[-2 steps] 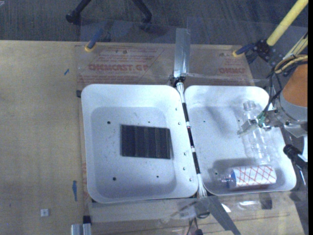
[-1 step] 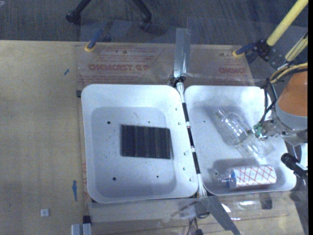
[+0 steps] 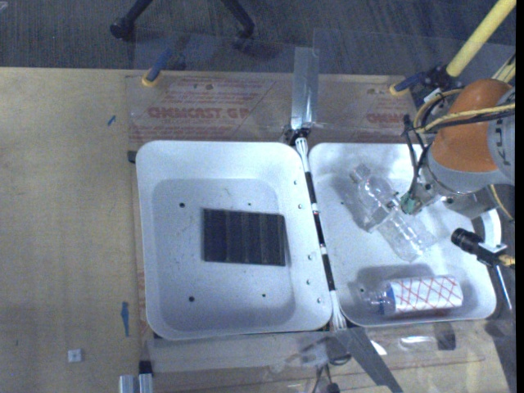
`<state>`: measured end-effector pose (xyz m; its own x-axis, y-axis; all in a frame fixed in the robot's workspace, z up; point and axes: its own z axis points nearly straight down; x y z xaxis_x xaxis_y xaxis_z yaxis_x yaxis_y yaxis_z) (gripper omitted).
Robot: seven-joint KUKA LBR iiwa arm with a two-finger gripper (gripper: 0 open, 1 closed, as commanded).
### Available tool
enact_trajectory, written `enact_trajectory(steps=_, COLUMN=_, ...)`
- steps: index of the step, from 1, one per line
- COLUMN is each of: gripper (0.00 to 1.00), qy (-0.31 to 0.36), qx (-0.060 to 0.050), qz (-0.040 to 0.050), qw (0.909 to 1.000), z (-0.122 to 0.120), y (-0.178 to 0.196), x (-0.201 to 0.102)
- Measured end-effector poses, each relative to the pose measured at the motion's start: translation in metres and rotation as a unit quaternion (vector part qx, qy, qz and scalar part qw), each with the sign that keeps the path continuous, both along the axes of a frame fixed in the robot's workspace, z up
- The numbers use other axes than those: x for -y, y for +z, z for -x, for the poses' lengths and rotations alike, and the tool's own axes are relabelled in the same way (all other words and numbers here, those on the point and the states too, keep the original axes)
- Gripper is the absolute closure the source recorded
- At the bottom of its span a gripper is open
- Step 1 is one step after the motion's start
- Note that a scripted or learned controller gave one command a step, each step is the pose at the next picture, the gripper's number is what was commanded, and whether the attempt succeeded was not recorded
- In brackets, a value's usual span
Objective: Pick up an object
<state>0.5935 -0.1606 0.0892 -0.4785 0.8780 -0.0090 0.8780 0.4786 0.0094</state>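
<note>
From the fixed camera above, the wooden table carries two shallow white bins side by side. The left bin holds a dark ribbed rectangular pad, lying flat near the middle of its floor, its long edges roughly parallel to the bin's front wall.

The right bin holds three things. A clear plastic bottle lies tilted in the upper middle of the bin, and a second clear plastic piece lies just below and to the right of it, the two close together or touching; their transparent outlines blur into the white floor, so the exact contact cannot be told. Along the front wall of the right bin lies a tube with a red crosshatch pattern on white, on its side, with a bluish cap end pointing left.

The arm reaches in from the right, its orange band above the wrist sitting over the upper right corner of the right bin, with yellow and black cables looped around it. The claw points down and to the left, its tip just beside the clear bottle and above the second clear piece. Whether the claw is apart or together cannot be told, as its tip is small and blurred, and nothing is clearly seen between its fingers.
</note>
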Motion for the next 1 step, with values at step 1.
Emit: enact_trajectory(steps=1, gripper=0.00, qy=0.010, qx=-0.009, qz=0.0004, qw=0.9999, z=-0.0109, y=-0.0017, x=-0.0210)
